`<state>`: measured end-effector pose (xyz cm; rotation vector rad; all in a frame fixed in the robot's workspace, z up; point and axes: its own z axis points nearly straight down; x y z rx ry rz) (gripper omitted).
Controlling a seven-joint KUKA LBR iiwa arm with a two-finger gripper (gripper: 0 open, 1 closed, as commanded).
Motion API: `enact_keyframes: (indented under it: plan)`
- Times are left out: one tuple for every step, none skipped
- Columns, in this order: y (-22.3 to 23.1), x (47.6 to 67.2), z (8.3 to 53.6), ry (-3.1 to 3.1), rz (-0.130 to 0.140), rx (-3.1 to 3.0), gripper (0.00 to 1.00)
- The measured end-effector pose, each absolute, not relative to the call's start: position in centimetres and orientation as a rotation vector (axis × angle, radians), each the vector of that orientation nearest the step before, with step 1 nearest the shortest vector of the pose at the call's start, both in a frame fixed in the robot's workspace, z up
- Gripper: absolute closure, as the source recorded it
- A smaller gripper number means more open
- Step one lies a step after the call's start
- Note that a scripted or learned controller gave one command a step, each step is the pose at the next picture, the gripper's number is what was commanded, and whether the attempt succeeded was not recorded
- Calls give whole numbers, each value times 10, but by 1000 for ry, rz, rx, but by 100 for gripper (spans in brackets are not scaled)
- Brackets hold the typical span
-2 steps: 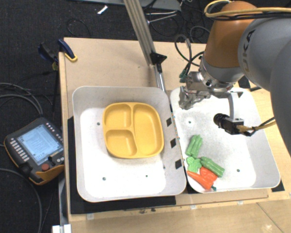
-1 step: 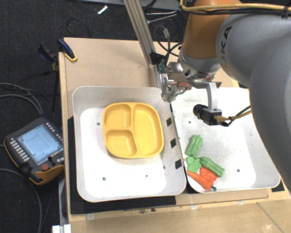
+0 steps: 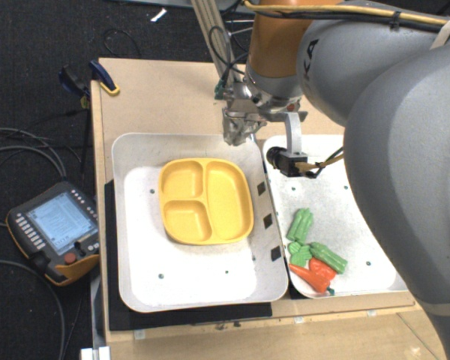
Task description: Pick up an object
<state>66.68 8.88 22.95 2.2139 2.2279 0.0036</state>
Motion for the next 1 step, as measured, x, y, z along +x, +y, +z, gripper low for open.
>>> enact_keyframes:
  plan:
    - [86, 666, 231, 2224, 0, 2218, 0]
